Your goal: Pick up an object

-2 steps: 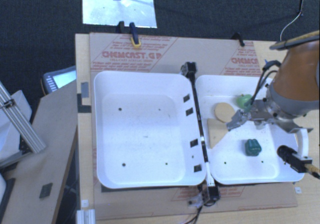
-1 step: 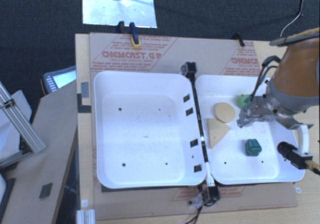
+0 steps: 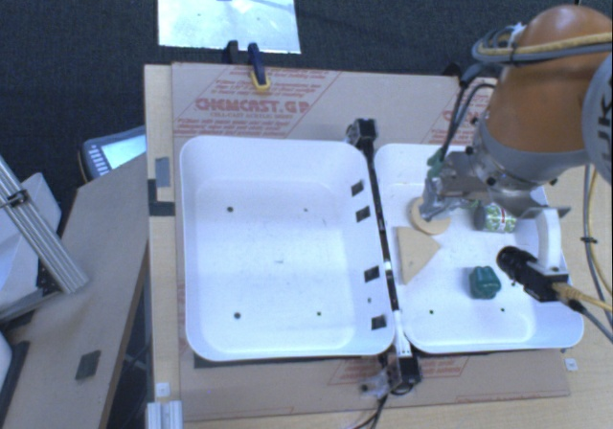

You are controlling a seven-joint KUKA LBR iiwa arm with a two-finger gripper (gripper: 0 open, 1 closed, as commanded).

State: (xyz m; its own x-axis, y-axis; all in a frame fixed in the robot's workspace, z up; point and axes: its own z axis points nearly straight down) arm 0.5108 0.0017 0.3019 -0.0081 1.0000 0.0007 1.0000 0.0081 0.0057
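Insp. notes, own arm, single overhead view.

1. My hand (image 3: 436,205) is low in the view-right bin (image 3: 479,327), near that bin's far-left corner. The arm comes in from view-right, w/ the orange band above the wrist.
2. Hand state: cannot tell whether spread or pressed together, as the wrist body blocks the angle. Nothing seen pinched in it.
3. Candidate obj.: round tan disc (image 3: 420,218), flat on the bin floor directly under the hand and partly covered by it. Contact between hand and disc cannot be confirmed.
4. Other items, same bin:
 - tan wedge (image 3: 414,255), flat, just on the near side of the disc and close to the seam between the bins;
 - green-and-white can (image 3: 498,218), on its side, view-right of the hand, partly under the wrist;
 - dark green lump (image 3: 484,282), nearer the front, apart from the wedge.
5. View-left bin (image 3: 278,255) sits beside the right one, w/ black clips (image 3: 364,214) along the shared seam.
6. Both bins rest on a red-printed cardboard sheet (image 3: 287,101) on the counter (image 3: 159,255).
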